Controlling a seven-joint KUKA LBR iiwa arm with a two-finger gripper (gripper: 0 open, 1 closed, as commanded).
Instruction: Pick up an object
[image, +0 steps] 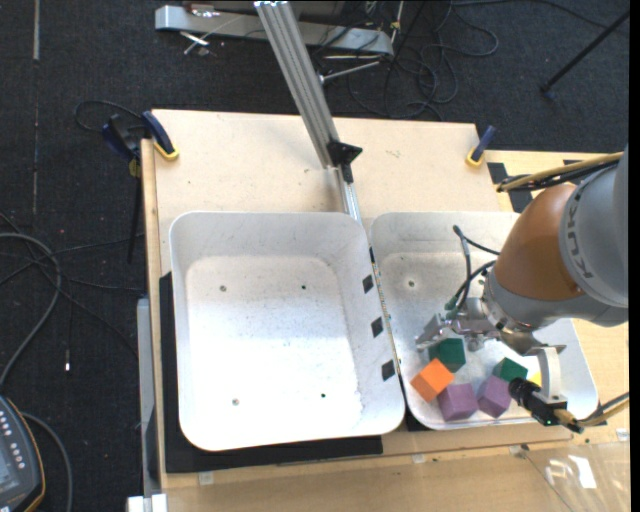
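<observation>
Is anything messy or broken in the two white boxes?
Nothing looks broken or spilled. The blocks, orange, two purple and two green, are all bunched in the near part of the right bin, under the gripper.

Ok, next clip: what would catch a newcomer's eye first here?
The grey arm with its orange band reaching in from the right, its gripper low over the right bin. Just below it sits a bright cluster: an orange block, two purple blocks and green blocks. The left bin stands alongside.
</observation>
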